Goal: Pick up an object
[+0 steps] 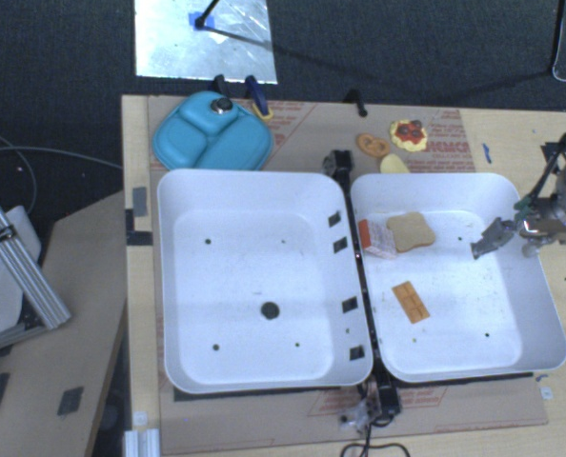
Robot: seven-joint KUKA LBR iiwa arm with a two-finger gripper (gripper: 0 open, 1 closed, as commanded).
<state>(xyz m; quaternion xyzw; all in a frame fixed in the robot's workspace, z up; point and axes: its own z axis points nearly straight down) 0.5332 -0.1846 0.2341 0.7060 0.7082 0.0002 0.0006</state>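
Your tool (488, 240) sits at the right-hand edge of the right bin (540, 346), its dark tip reaching in over the bin's right wall, and nothing lies between its fingers. Whether those fingers stand parted or closed you cannot tell from this slant; the tip is too small and blurred.

You are at the approach step, as I judge it: no grasp is made. The candidates lie to the tool's left on the bin floor: a tan, bread-shaped piece (410, 230) near the upper left, touching a small red-and-white packet (374, 239) beside the bin's left wall, and an orange rectangular piece (411, 302) lying alone nearer the middle. The next move calls for carrying the tool further in, leftward over one of these, then descending. The orange piece, well apart from the others, looks the cleaner choice.

The arm comes in low from the right, its wrist hardware just outside the bin rim. The left bin (178, 350) holds one small dark round thing (270, 310).
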